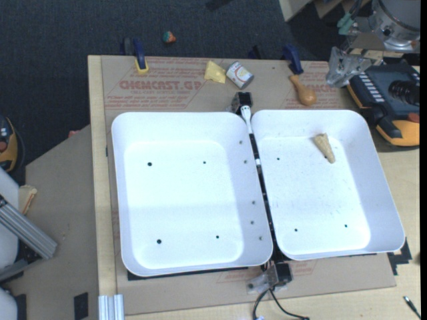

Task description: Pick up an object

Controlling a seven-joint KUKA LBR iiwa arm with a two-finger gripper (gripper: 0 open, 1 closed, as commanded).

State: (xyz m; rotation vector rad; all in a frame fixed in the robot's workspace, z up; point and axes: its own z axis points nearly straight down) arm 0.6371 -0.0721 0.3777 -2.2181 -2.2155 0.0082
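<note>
Two shallow white plastic bins lie side by side, the left bin bare and the right bin holding one small tan, cone-like wedge. Its long axis runs from upper-left to lower-right, and it lies below and slightly left of the claw. The grey two-finger claw hangs beyond the right bin's far edge, over the bench; whether it is parted or closed I cannot tell.

Arm: seen at the upper right corner of the camera view, grey wrist housing with an orange band above it. Gripper: carried below and to the left of the wrist, pointed downward, metallic fingers directed toward the bench. Nothing is seen held between the fingers.
</note>
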